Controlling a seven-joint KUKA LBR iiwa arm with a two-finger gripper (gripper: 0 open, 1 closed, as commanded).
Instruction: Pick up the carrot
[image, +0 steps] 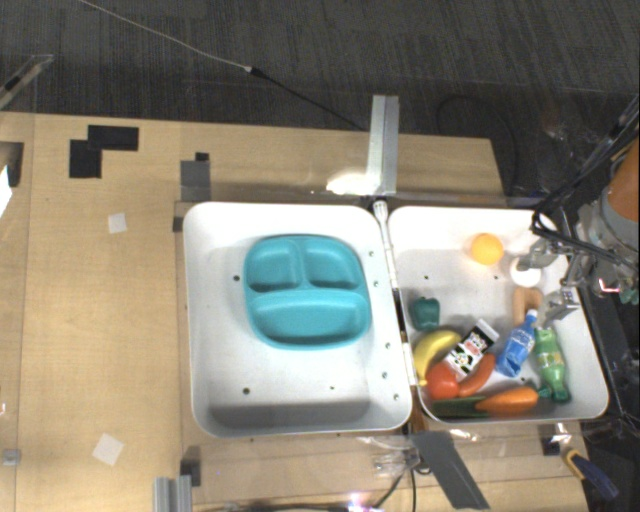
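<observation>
Camera view, from above and at a slant: a wooden bench (90, 330) carrying two shallow white bins side by side. The left bin (215, 400) holds a single item, a teal divided plate (305, 290) lying flat near its centre. The right bin (590, 395) holds a cluster of small things, most of them crowded toward its near side. The carrot (508, 401), orange and lying on its side, rests along the near wall, touching a dark green vegetable (455, 408) to its left. Just behind lie a red pepper (440, 381), a yellow banana (432, 347), a black-and-white carton (467, 350), a blue bottle (517, 350) and a green bottle (549, 362). A small green pepper (425, 312) sits apart toward the bin's left wall; an orange ball (486, 248) lies near the far wall. The gripper (548, 285) hangs over the right side of this bin, well apart from the carrot; whether it is released or clenched cannot be told.
</observation>
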